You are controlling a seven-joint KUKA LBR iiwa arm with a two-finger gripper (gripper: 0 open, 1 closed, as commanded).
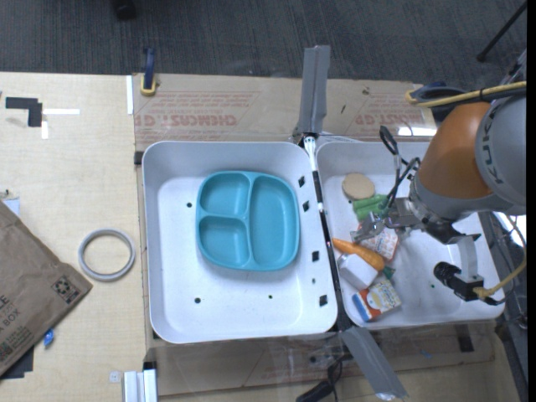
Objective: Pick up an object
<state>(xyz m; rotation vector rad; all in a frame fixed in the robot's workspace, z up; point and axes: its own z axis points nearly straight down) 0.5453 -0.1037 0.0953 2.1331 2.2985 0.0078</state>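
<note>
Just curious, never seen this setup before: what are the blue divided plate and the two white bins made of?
The blue divided plate looks like moulded plastic: uniform colour, rounded compartments, a soft sheen. The white bins also seem plastic, smooth and slightly glossy with rounded corners, though painted metal can't be excluded.

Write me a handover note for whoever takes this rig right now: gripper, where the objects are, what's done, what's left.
Gripper: low in the right bin, among the clutter; whether it is open or shut cannot be told, and no object is visibly held.
Objects: the right bin holds a round tan piece, a green item, an orange carrot-like piece, a white block and small packets. The left bin holds a teal divided plate.
Done: arm is down at the pile.
Left: confirm a grasp and lift an object clear.
</note>
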